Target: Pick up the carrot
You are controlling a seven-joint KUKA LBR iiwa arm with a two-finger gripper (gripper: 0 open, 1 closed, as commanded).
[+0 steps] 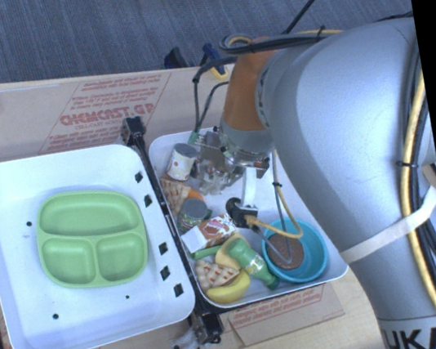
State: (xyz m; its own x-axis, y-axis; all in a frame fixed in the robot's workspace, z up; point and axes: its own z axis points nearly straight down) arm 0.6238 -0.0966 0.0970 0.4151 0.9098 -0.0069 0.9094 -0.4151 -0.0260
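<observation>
Arm: grey KUKA arm (347,156) fills the right side, its orange band (240,95) bent down over the right-hand bin.
Bench: cardboard-covered surface (99,106) bearing two shallow white bins side by side, touching along a clipped middle edge.
Left bin: white bin (6,246) holding a green three-compartment plate (92,236), lying flat near its middle.
Right bin: white bin (334,274) crowded with small items (many overlap, so some are hard to name).
Blue bowl: round blue bowl (297,254) at the near right corner of the right bin, something dark brown inside it.
Banana: yellow toy banana (230,287) at the near edge of the right bin, beside a waffle-like piece (210,273) and a green bottle-shaped item (248,257).
Can: small pale can (180,162) at the far left corner of the right bin.
Gripper: gripper (217,176) low over the far part of the right bin, among cables and metal parts; whether it is apart or together cannot be told.
Carrot: small orange sliver (194,192) just left of the gripper, resting among the clutter; this is probably the carrot, mostly hidden.
Progress: judged early. The arm is lowered close to the likely carrot, but nothing is seen held; grasping and lifting are left to do.
</observation>
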